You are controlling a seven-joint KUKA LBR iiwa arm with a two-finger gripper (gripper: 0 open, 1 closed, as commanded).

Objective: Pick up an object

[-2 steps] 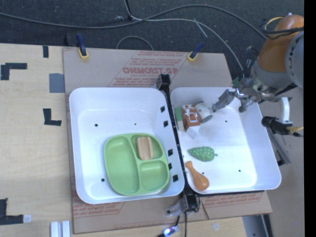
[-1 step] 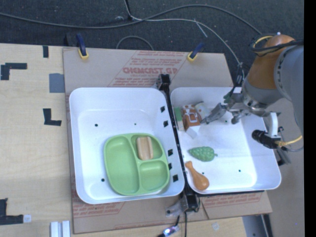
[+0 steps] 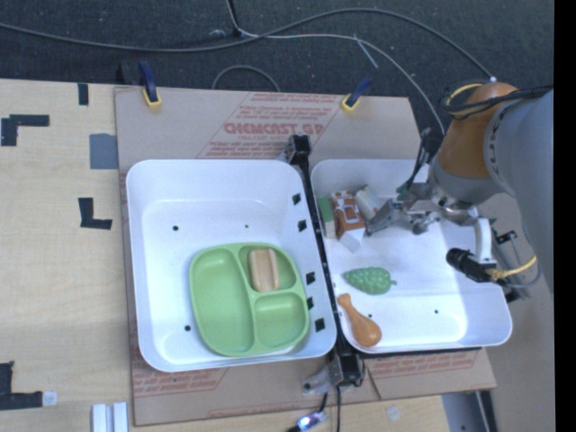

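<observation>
the arm is reaching in from the right over the right bin [image 3: 468, 331], and the gripper [image 3: 376, 224] is sitting low near that bin's upper left corner. its state cannot be told from this slant.

candidate objects in the right bin: a small brown and white box [image 3: 346, 214] just beside the gripper, with a pale piece [image 3: 364, 196] above it; a green leaf-shaped piece [image 3: 369, 280] near the middle; an orange drumstick-shaped piece [image 3: 359, 324] by the lower left wall. the left bin [image 3: 153, 196] is holding a green divided plate [image 3: 247, 300] with a tan block [image 3: 263, 269] in its upper right compartment.

judged step: closing in on the box cluster. for a sound pick, the gripper is best centred over one object alone, since box, pale piece and bin divider [image 3: 312, 232] are crowded together. straddling the box across its narrow sides, clear of the divider, is reducing the risk of a glancing push. lifting straight up is advisable.
</observation>
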